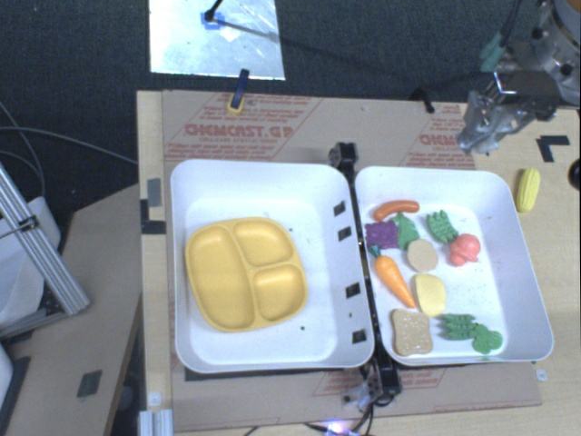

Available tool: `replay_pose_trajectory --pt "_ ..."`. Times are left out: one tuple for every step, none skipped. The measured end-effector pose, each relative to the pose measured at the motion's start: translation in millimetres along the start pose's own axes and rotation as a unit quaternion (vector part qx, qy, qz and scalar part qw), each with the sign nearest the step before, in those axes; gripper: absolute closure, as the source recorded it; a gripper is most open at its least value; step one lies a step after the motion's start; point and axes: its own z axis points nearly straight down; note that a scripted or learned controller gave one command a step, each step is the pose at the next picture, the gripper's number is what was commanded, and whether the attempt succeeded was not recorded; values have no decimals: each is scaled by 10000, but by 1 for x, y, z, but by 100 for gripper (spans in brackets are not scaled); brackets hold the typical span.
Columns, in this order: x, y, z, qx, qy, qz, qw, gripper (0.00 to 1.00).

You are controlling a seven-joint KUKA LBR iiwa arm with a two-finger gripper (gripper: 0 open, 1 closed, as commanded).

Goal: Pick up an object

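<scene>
Nearest us, right bin (522, 243) holds the picks: one bread slice (412, 331), two carrots (393, 280), one sausage (396, 209), all loose for easy grabbing. Left bin (182, 189) holds one yellow tray (245, 272). Farther back, gripper (479, 138) hovers past the bin's rim, carrying nothing; spread or pressed together, we can't tell.

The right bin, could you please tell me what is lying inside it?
The right bin holds toy foods: a sausage, purple cabbage, carrot, bread slice, round slice, yellow piece, red piece and two green vegetables. Whatever lies beneath them is covered.
</scene>
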Motion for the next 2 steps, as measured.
replay_pose_trajectory --pt "-89 -19 14 3 -4 1 10000 100" --pt "-3 -19 64 21 14 -102 9999 100"
